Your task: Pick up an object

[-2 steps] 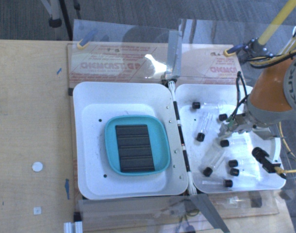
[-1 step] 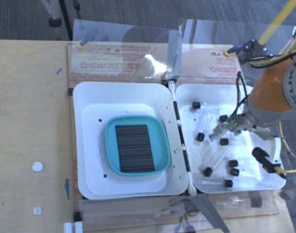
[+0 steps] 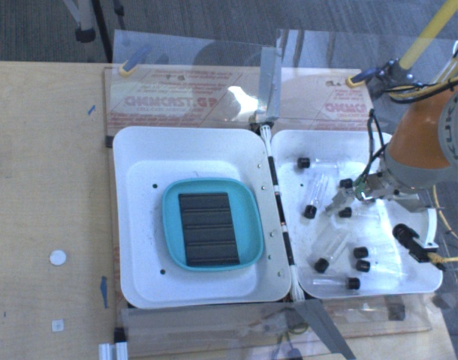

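Gripper [image 3: 341, 202] low at centre of right bin [image 3: 432, 280], among capped vials [image 3: 316, 190]; likely reaching for one. Finger state: cannot tell, view blurred.

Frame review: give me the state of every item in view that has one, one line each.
Teal square plastic dish: upright in the left white bin, holding a dark ribbed block.
Clear plastic vials with black caps: lying on their sides, scattered in the right white bin.
End effector: low over the right bin among the vials, nothing visibly held.
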